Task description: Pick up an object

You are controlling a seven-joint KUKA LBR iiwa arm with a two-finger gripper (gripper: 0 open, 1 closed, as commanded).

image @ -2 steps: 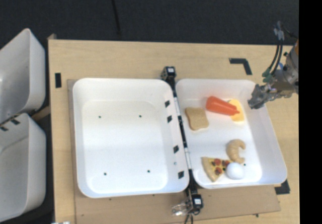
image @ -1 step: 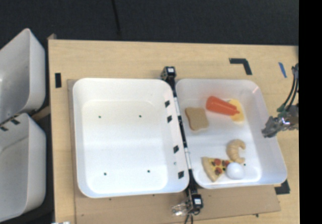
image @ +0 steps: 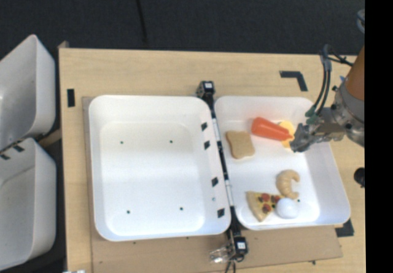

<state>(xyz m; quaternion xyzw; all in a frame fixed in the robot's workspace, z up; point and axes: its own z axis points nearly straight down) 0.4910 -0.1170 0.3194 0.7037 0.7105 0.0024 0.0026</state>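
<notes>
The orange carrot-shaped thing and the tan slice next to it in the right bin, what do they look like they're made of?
The orange carrot-shaped piece looks like moulded plastic: even, saturated colour and a smooth surface with a slight sheen. The tan bread-slice-shaped piece also looks like toy plastic or perhaps foam: matte, uniform tan, with softly rounded edges. The picture is too coarse to tell which.

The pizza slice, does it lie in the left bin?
No, the pizza slice lies in the right bin, near its front edge beside a white ball.

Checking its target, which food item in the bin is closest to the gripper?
The orange carrot, its yellow end beside the gripper; toast, croissant, pizza slice and white ball lie farther off.
</notes>
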